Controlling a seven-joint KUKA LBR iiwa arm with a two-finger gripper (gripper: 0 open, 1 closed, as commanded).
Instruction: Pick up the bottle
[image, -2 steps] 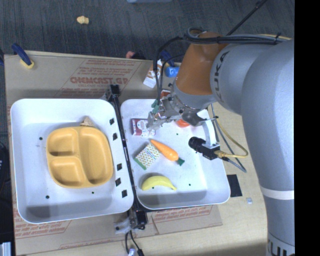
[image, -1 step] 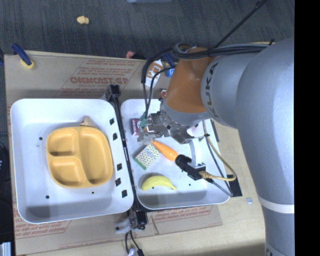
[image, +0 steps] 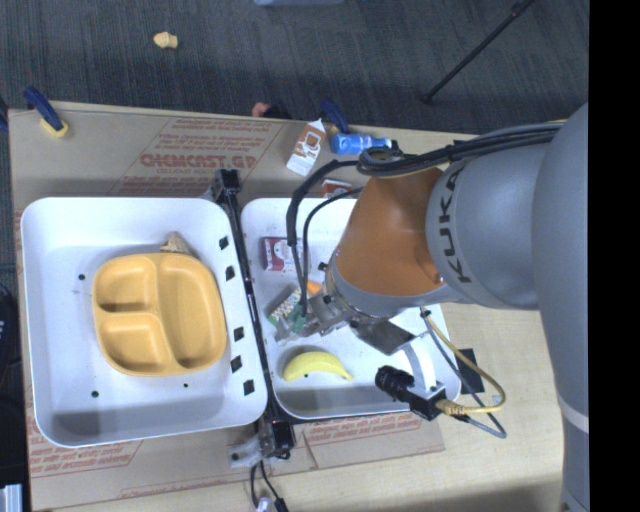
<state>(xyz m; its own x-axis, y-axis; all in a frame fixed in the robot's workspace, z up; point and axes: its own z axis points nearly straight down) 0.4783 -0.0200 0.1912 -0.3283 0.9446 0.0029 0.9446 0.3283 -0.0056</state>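
Bottle (image: 287, 312) is small, clear-greenish with a patterned label, lying tilted in the right bin (image: 330, 402), near its left wall, just above the yellow banana (image: 315, 367). Gripper (image: 322, 312) sits low just beside the bottle, mostly hidden under the arm's orange band (image: 385, 235); grip state cannot be told. Right bin also holds a red-and-white packet (image: 277, 252) near the top left. Left bin (image: 60, 400) holds a yellow divided plate (image: 158, 312) with something tan (image: 176, 243) poking out behind its top edge.

light: bright, even | shadows: soft, under arm (image: 500, 220) | focus: slightly soft | glare: none
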